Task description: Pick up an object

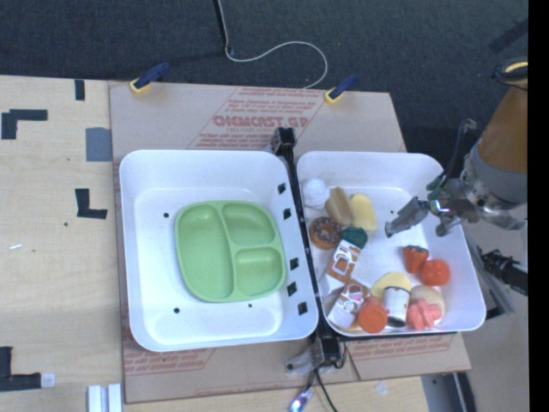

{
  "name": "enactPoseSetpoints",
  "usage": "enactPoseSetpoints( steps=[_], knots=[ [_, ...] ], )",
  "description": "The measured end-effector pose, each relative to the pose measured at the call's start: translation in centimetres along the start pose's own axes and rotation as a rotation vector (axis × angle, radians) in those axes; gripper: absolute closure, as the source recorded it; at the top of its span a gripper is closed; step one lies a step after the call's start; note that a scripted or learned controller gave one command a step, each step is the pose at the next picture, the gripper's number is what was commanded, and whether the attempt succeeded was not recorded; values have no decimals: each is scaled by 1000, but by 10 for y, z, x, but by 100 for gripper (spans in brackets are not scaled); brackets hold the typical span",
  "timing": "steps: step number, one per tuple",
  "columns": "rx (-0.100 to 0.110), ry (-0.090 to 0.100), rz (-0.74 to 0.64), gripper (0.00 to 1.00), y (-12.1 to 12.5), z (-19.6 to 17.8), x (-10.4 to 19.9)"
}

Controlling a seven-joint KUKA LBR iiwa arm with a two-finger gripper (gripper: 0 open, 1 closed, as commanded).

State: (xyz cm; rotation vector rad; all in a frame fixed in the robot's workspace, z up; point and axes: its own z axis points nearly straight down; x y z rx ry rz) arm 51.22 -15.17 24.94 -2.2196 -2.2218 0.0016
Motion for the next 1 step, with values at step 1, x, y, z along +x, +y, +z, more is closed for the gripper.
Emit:
enactPoseSetpoints(
  steps=[1],
  knots=[
    [8,5,-11,0,-25,52,126]
  ],
)
